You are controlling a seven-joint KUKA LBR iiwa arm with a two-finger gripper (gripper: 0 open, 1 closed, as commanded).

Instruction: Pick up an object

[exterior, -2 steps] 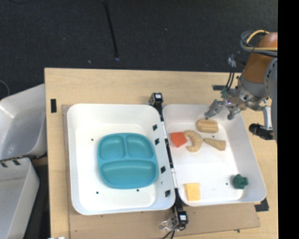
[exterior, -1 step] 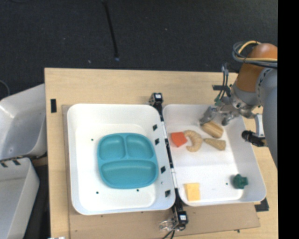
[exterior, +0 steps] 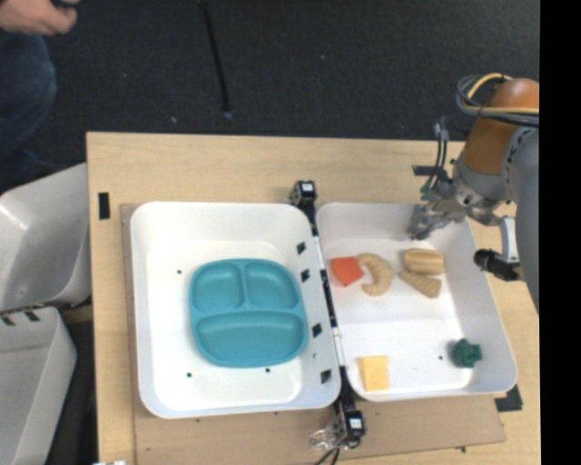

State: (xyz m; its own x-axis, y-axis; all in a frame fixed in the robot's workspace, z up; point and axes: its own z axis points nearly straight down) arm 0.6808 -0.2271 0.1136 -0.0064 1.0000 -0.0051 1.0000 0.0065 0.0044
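Observation:
The right bin (exterior: 399,218) holds a red block (exterior: 346,270), a curved tan croissant-like piece (exterior: 378,273), a tan bread roll (exterior: 423,262) with a smaller tan piece (exterior: 423,284) under it, a yellow block (exterior: 373,372) and a small dark green object (exterior: 467,352). My gripper (exterior: 423,223) hangs over the bin's far right part, just above and behind the bread roll. Nothing shows between its fingers.
The left bin (exterior: 154,272) bears a teal divided plate (exterior: 248,311). A black divider with clips (exterior: 320,291) runs between the bins. The grey arm with its orange band (exterior: 495,136) comes in at the upper right. A person's arm (exterior: 32,18) is at the top left.

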